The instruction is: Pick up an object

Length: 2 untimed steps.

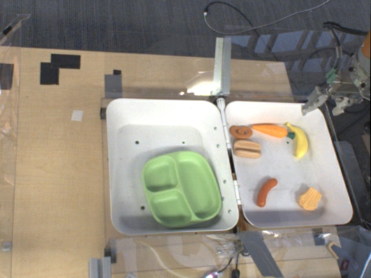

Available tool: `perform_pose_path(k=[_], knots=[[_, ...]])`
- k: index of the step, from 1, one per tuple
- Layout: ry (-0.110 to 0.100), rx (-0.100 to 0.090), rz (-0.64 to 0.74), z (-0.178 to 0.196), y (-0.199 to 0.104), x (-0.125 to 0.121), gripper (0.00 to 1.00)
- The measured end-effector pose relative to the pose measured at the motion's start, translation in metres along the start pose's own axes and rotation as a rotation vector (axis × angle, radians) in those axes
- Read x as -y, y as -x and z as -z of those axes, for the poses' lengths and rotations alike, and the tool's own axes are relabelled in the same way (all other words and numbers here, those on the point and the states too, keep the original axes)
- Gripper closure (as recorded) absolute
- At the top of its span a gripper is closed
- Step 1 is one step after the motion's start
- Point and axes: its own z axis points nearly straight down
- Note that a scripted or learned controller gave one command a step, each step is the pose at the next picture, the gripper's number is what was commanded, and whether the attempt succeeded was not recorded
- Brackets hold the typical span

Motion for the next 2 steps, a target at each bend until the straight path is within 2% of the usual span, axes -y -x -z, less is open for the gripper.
perform_pose_path(k=[1, 2], knots=[[0.004, 0.002, 0.051, 0.134, 0.02, 0.013, 0.0], [0.002, 0.002, -0.044, 0.143, 0.019, -0.038, 0.0]])
